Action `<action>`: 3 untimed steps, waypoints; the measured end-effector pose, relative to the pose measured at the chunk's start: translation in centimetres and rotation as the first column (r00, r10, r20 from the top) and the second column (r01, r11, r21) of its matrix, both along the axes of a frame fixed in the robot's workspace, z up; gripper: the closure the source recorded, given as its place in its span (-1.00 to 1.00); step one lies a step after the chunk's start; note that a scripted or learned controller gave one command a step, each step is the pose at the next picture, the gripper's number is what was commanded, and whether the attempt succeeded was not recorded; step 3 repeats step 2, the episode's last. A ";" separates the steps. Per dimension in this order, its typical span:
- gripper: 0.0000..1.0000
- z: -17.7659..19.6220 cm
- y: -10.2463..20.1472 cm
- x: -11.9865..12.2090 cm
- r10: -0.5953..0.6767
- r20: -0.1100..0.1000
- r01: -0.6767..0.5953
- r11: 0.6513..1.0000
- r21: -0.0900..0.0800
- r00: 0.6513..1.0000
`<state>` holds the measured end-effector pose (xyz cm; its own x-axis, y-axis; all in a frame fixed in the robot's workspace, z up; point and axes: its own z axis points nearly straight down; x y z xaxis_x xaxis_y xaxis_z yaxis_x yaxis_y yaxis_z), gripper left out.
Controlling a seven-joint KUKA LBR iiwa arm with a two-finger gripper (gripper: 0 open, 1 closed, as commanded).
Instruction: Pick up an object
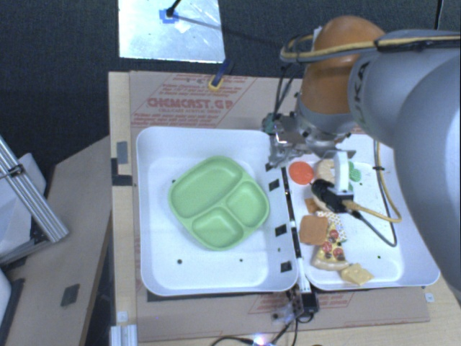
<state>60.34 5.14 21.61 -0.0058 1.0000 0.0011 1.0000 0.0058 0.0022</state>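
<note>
My gripper hangs over the far left corner of the right bin, close to the wall between the two bins. Just to its right lies a red-orange disc, with a pale round piece and a small green piece beyond it. Nearer the front lie a brown round slice, a pizza slice and a tan cracker. I see nothing held in the gripper. The arm hides the far right part of this bin.
The left bin holds a green divided plate near its middle. A small orange-brown piece lies by the divider in the right bin. A shiny sheet lies beyond the bins.
</note>
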 end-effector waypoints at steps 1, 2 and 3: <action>1.00 0.2 -0.5 0.5 -0.003 0.000 0.003 1.000 0.000 1.000; 1.00 -0.1 -0.2 -0.4 -0.002 -0.002 0.002 1.000 -0.002 1.000; 1.00 -0.1 -0.2 -0.4 -0.002 -0.002 0.002 1.000 -0.002 1.000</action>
